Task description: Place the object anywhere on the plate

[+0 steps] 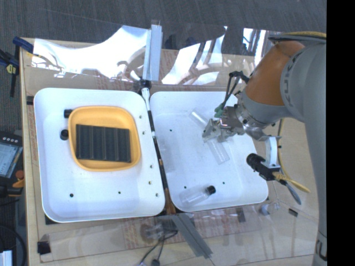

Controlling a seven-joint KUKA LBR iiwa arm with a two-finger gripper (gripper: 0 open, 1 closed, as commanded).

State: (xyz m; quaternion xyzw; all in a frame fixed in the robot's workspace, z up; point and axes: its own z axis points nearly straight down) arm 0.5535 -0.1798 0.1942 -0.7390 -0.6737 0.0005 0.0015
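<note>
A yellow plate (pixel 103 138) with a dark ribbed centre lies in the left bin (pixel 50 187). In the right bin (pixel 177 165), a clear vial with a black cap (pixel 198 195) lies near the front edge. A second clear tube (pixel 221 152) rests mid-bin, and a third clear piece (pixel 198 117) lies farther back. My gripper (pixel 213 132) hangs low over the right bin, just above and to the left of the middle tube. The transparent pieces are hard to make out against the white floor.
A raised divider (pixel 154 143) separates the two bins. Two small dark items (pixel 65 123) sit at the plate's left rim. A shiny metal post (pixel 152 51) and foil stand behind the bins. Cables and a black tool (pixel 260 165) hang at the right bin's right edge.
</note>
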